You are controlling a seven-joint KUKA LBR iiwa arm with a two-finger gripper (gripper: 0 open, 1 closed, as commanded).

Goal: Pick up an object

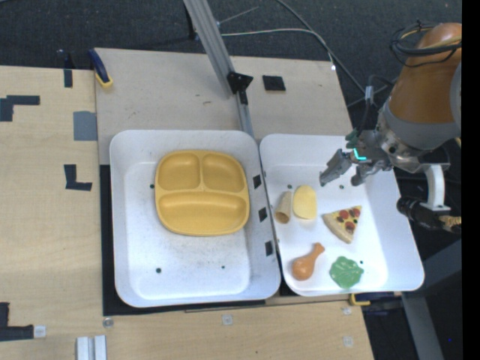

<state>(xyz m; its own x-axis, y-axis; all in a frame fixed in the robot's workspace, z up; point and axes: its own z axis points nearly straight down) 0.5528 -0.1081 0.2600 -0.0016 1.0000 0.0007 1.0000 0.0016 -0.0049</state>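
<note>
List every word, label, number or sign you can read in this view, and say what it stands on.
None: no legible text anywhere.
The yellow divided plate, pizza slice, drumstick and green piece carry no markings.
The black patches on the bench are blank tape, without lettering.
The end effector shows a small teal spot, not a readable sign.

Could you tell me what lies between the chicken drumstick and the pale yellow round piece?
In the camera view, bare white bin floor separates the drumstick from the yellow round piece; nothing lies there.
</note>
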